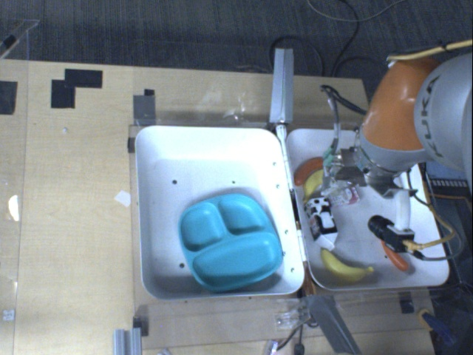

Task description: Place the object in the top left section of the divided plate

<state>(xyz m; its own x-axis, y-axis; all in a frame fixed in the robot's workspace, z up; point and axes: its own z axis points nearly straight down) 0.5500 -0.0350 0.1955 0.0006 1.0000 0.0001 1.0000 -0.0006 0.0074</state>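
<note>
In the left bin [159, 161], toward its near side, lies the blue divided plate [230, 240], two small sections on its far side and one large section on its near side. Over the far-left part of the right bin [356, 228] hangs the gripper [341, 186]; whether its jaws are parted or closed is not discernible. A red-and-yellow item [310, 176] lies beside it, a black-and-white object [321, 217] nearer, and a banana [346, 266] nearest.

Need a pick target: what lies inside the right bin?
A banana, a black-and-white box; a yellow piece and a red piece sit beside the pincer. The arm covers the bin's far corner.
</note>
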